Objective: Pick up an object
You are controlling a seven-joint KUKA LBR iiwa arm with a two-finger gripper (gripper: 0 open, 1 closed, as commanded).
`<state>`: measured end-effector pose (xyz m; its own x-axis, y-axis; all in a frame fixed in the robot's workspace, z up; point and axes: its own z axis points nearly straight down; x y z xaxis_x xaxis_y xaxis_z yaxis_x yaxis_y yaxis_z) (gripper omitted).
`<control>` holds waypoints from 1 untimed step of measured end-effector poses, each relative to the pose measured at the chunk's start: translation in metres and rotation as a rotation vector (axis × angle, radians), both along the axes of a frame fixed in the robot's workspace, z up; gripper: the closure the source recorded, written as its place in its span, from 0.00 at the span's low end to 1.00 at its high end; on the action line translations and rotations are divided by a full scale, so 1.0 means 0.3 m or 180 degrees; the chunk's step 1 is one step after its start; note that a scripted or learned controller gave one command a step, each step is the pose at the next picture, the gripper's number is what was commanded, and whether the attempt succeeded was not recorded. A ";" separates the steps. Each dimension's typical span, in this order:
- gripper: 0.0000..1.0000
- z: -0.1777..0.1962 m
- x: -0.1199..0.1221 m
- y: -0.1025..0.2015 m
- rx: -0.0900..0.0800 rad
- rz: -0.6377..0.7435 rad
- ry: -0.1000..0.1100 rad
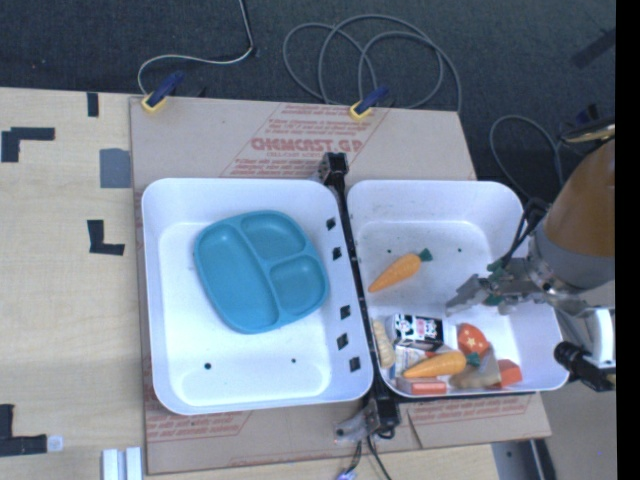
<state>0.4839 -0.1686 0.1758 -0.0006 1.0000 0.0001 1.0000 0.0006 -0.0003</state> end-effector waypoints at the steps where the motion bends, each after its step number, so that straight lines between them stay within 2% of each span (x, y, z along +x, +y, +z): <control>1: 0.00 -0.128 0.163 0.225 0.0004 0.0008 0.0006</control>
<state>0.5327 -0.1009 0.1374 -0.0030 1.0000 0.0015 1.0000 0.0030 -0.0024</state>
